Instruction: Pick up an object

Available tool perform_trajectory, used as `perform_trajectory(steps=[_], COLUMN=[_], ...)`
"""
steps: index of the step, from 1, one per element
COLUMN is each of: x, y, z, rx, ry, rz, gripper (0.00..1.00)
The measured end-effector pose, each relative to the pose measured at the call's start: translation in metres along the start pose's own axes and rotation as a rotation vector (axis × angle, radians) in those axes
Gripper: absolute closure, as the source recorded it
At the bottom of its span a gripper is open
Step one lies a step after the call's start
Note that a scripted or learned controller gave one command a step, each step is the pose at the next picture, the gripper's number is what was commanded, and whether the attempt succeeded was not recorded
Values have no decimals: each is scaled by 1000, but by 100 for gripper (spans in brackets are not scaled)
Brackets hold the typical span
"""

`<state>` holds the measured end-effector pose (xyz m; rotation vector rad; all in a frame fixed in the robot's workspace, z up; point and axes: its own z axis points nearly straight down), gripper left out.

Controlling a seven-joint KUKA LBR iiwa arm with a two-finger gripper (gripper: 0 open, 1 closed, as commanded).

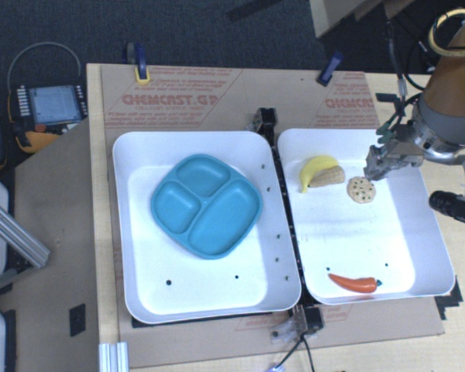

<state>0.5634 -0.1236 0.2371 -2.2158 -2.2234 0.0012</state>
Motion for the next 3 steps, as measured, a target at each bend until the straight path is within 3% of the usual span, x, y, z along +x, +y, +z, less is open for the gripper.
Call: perform_trajectory(steps=[3], x=[170], y=[-13], z=[0], rx=[1], ry=[1], rz=[-3], gripper=[100])
